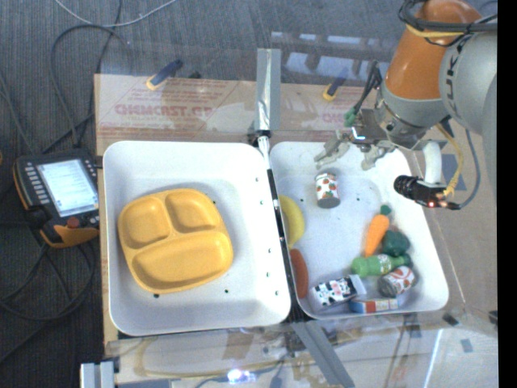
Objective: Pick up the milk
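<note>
Nearest my lens, the milk (pixel 339 290) lies on its side at the right bin (pixel 352 217)'s near edge, long axis running left-right. My gripper (pixel 355 147) hangs at the far end with jaws spread and nothing between them; the carton lies well toward me from them.

Bins (pixel 194 156): two. Yellow divided tray (pixel 174 238): one. Small cans (pixel 326 190): two. Carrot (pixel 376 232): one. Milk carton (pixel 339 290): one. Green bottle (pixel 378 263): one. Pincer (pixel 353 149): one.
</note>
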`<action>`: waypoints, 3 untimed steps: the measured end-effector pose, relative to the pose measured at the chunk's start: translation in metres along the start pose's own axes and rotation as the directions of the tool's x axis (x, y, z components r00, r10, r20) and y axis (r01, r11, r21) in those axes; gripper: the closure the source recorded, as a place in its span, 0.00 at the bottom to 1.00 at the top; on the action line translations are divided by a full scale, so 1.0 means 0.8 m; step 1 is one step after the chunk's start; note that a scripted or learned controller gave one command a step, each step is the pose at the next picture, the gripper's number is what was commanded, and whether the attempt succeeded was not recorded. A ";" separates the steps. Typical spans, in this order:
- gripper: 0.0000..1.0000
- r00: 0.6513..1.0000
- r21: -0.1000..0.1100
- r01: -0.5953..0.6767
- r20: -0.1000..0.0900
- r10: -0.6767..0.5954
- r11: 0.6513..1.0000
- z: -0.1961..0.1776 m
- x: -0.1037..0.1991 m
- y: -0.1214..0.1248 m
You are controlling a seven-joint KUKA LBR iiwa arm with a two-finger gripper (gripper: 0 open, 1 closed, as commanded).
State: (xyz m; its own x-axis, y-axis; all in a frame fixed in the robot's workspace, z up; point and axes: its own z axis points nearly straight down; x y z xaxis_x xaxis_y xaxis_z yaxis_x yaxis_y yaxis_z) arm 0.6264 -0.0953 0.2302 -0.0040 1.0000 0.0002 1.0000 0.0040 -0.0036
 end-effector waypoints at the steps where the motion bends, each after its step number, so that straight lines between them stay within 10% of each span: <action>1: 0.00 0.992 0.000 -0.128 0.001 0.128 0.992 -0.046 0.010 0.004; 2: 0.00 0.998 0.001 -0.065 0.001 0.065 0.998 0.061 0.124 0.044; 3: 0.00 1.000 0.001 -0.012 0.003 0.012 1.000 0.096 -0.048 -0.036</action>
State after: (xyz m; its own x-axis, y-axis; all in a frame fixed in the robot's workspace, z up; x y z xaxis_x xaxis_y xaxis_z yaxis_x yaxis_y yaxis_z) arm 0.5974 -0.1342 0.1536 0.0085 1.0000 -0.0029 1.0000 -0.0085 -0.0043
